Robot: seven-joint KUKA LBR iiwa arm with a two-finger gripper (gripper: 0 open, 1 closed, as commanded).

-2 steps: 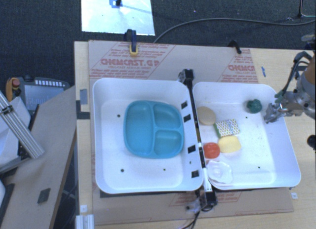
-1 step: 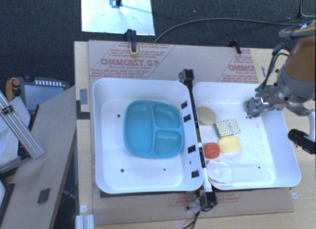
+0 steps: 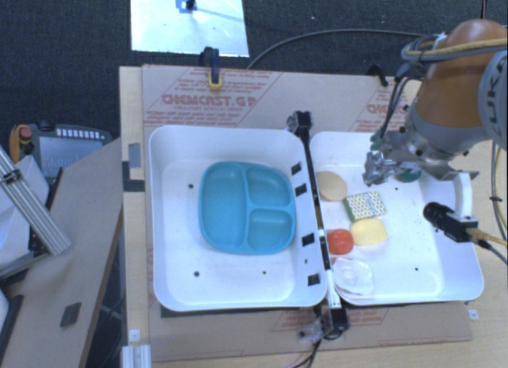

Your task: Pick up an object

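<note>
My gripper (image 3: 379,170) hangs low over the back of the right bin (image 3: 413,267), pointing down and left. A tan round disc (image 3: 332,185) lies just left of it. A small pad with a green-and-white pattern (image 3: 365,204) sits right below the gripper, apart from it. Further forward lie a yellow lump (image 3: 370,232) and a red ball (image 3: 340,241) side by side. A clear, whitish crumpled piece (image 3: 353,276) rests at the bin's front left corner. A bit of something teal (image 3: 409,173) peeks out under the wrist.
The left bin (image 3: 171,224) holds a blue divided plate (image 3: 246,206) in its middle. A black divider rail (image 3: 311,200) runs between the two bins. The arm's orange and grey body (image 3: 464,81) looms over the right bin's back right.
</note>
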